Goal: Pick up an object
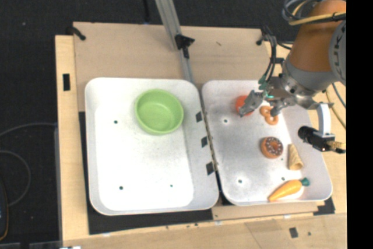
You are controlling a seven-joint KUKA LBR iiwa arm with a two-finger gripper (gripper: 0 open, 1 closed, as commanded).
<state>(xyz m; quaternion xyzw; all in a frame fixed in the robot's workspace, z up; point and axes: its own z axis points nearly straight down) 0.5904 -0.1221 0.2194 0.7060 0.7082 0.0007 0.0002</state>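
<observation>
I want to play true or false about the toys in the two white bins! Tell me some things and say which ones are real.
1. The green bowl sits in the left bin. True.
2. The toy carrot lies in the green bowl. False: it lies near the front edge of the right bin.
3. The gripper is over the right bin, close to a red-orange toy. True.
4. The brown donut is in the left bin. False: it is in the right bin, beside a cone-shaped toy.
5. The left bin holds five toys. False: it holds just the green bowl.
</observation>
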